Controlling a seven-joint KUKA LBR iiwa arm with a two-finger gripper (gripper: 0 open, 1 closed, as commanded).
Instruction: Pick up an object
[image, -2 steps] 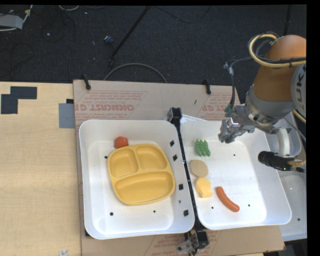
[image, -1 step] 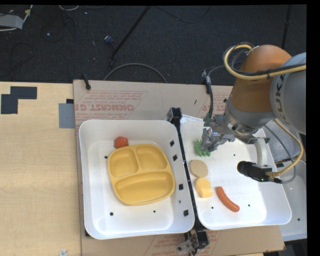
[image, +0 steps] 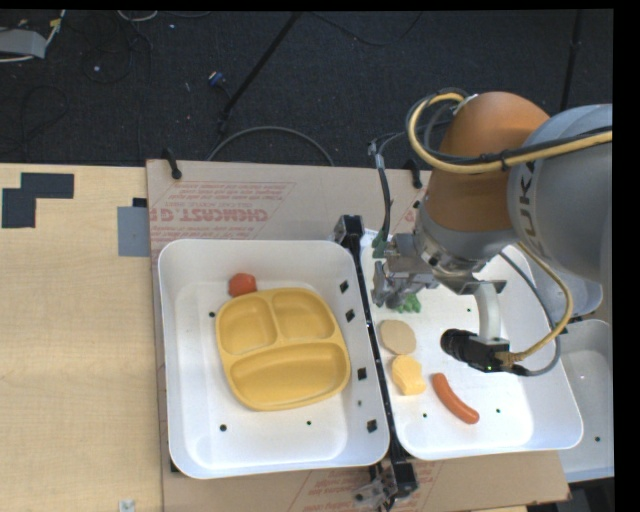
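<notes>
Overhead, the single camera view looks down on two shallow white plastic bins set side by side on a tan cardboard sheet with red printing. The left white bin serves as the landmark. One yellow moulded plastic plate with three compartments lies in its middle, and one small round orange-red ball sits just beyond the plate's far left corner, touching or nearly touching its rim.

The right white bin touches the landmark along a black divider strip. Four loose things lie in it. One flat, round beige cookie-like piece is closest to the landmark's right wall. One pale yellow block sits just nearer the camera than that piece. One orange sausage-shaped piece lies at a slant a little further right from the block. One small green item peeks out under the gripper, mostly hidden.

One grey arm with an orange band reaches over the right bin. Its two-finger gripper hangs near the landmark's right wall, just above the beige piece and beside the green item. Whether the fingers are spread or closed, I cannot tell, and nothing is visibly held between them.
</notes>
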